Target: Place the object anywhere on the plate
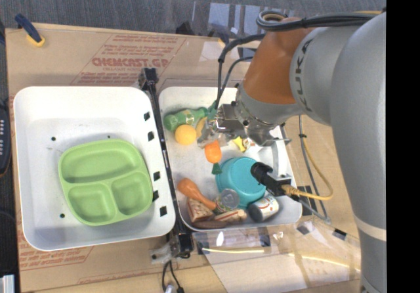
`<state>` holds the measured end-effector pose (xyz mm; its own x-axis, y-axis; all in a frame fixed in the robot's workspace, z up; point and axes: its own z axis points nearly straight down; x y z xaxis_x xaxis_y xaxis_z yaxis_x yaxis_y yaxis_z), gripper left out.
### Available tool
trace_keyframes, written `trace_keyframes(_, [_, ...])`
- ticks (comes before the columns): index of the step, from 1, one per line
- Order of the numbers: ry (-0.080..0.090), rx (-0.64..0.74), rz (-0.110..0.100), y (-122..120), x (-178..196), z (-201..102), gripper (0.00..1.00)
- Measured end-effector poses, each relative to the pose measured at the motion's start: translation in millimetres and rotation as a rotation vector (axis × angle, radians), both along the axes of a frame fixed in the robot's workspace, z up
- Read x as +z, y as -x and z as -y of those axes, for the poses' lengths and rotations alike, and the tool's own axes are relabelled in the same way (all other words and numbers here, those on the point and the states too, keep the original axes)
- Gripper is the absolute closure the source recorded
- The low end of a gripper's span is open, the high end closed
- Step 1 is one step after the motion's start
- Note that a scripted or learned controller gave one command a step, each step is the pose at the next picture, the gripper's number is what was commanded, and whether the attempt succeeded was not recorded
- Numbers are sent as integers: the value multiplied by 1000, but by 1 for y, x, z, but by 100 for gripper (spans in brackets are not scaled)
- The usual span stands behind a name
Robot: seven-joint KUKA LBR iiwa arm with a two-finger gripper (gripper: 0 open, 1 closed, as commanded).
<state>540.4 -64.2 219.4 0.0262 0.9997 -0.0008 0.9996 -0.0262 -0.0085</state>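
Green plate (98, 168), split into three sections, lies in the left bin (39, 121) with nothing on it, so the placing is not yet done. The gripper (220, 127) hangs over the far half of the right bin (187, 96), down among the clutter. Whether it is released or clenched on anything I cannot tell from where I stand. A small orange piece (212, 152) lies just near of it and looks to me the likeliest object to be moved, though that is a guess. It is in the right bin, well apart from the plate.

Crowding it are a yellow lemon (185, 135), a green toy (187, 117) and a teal pot (239, 177). The walls between the two bins must be crossed on the way over.
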Motion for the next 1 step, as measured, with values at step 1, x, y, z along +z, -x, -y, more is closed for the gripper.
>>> trace_keyframes(1, [2, -211, 0, 2, 15, -94, 100])
